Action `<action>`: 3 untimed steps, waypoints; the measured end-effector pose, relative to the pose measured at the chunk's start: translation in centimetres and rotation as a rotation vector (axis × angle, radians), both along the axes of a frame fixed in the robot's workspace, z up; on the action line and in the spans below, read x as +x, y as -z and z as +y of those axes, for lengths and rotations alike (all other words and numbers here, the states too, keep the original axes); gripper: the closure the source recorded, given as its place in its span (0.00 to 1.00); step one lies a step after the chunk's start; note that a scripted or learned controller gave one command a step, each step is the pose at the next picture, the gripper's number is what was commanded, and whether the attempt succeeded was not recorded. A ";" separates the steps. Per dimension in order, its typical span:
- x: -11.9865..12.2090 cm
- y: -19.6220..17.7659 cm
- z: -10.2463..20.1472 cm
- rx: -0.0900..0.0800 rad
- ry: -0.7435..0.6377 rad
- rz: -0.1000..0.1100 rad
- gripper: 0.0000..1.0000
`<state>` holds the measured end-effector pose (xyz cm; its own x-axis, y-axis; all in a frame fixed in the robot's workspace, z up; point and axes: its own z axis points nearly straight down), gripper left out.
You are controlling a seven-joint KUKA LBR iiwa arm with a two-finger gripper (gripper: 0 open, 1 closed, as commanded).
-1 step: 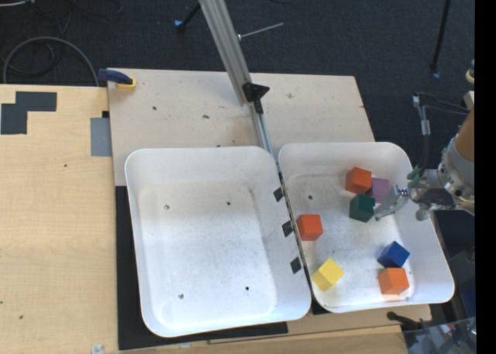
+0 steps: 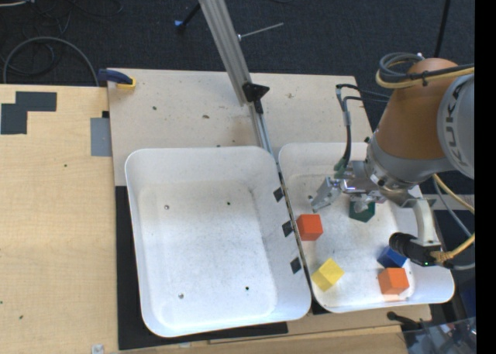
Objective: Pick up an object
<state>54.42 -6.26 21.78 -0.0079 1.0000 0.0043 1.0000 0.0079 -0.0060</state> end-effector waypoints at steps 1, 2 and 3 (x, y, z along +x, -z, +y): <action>4.1 -0.5 -6.9 -0.007 0.012 -0.006 0.00; 5.7 1.1 -2.2 -0.002 0.005 -0.002 0.00; 7.0 -5.8 -1.9 -0.005 0.006 -0.011 0.00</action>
<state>61.37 -8.19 27.58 -0.0016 1.0000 -0.0006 1.0000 0.0016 0.0052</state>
